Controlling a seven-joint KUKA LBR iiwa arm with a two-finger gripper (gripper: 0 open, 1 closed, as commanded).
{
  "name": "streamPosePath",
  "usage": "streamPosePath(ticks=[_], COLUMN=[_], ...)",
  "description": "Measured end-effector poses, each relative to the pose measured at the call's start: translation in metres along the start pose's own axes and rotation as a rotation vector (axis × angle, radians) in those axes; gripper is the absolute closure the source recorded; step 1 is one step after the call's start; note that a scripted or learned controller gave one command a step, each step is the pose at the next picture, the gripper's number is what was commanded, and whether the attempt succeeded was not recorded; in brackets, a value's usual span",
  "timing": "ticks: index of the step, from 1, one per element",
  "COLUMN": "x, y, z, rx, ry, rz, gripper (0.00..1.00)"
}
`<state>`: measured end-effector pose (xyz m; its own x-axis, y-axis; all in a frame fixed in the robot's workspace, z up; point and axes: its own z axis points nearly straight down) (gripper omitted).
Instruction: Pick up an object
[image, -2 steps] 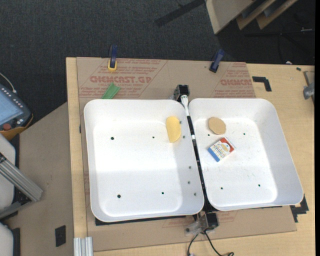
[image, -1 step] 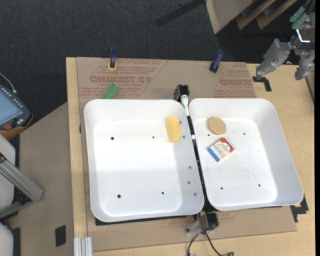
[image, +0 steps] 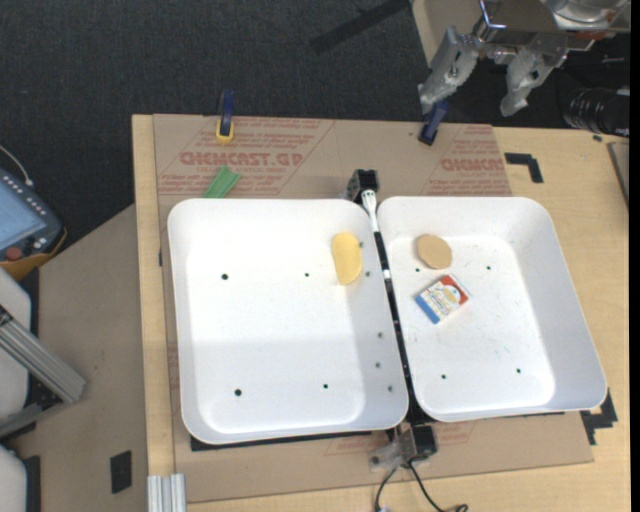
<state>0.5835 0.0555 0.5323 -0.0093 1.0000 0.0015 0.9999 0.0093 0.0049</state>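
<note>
Two white bins lying side by side, fingers (image: 480, 80) hanging spread above the far edge.

Gripping nothing, seemingly clear of the tabletop (image: 140, 300). Lying in the right bin (image: 560, 300): a tan round piece (image: 434, 251) and, just beside it, a small printed packet (image: 442, 299). Resting by the left bin's (image: 200, 330) right wall: a yellow piece (image: 346, 259).

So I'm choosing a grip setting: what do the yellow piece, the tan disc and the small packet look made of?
Yellow piece: likely matte foam or soft plastic, rounded, no glare. Tan disc: dull, maybe cork or foam. Small packet: printed card or wrapper, white with red and blue print. All too small to be sure.
</note>
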Motion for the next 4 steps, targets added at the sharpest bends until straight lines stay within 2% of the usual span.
streamPosePath(ticks=[1,2,3,4], x=[0.096,0.107,0.045,0.162], y=[0.066,0.016,-0.016,-0.013], z=[0.073,0.002,-0.005,0.009], rx=[0.009,-0.004,0.005,0.004], ry=[0.000,0.002,-0.003,0.002], rz=[0.000,0.005,0.016,-0.003], gripper=[0.00,0.00,0.00,0.00])
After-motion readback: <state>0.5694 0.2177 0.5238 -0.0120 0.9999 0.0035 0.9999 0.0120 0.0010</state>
